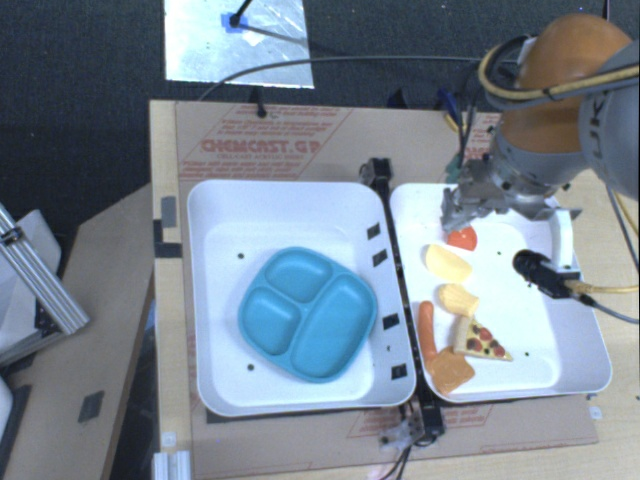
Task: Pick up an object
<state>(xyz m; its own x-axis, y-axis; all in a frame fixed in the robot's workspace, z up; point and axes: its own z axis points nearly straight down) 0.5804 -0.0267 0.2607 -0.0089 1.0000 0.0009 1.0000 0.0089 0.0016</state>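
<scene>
We saw the gripper [462, 216] low over the right bin [585, 363], just above a small red piece [461, 238], presumably positioned to grasp it. Finger state: we could not tell.

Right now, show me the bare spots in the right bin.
Free: the floor between the pizza slice and the right bin's outer wall. Crowded: the inner side, where hot dog, pizza slice and red piece cluster.

Tool [462, 213] low over red piece [461, 237] in right bin [585, 368]; blue tray [307, 312] in left bin [215, 268].
</scene>
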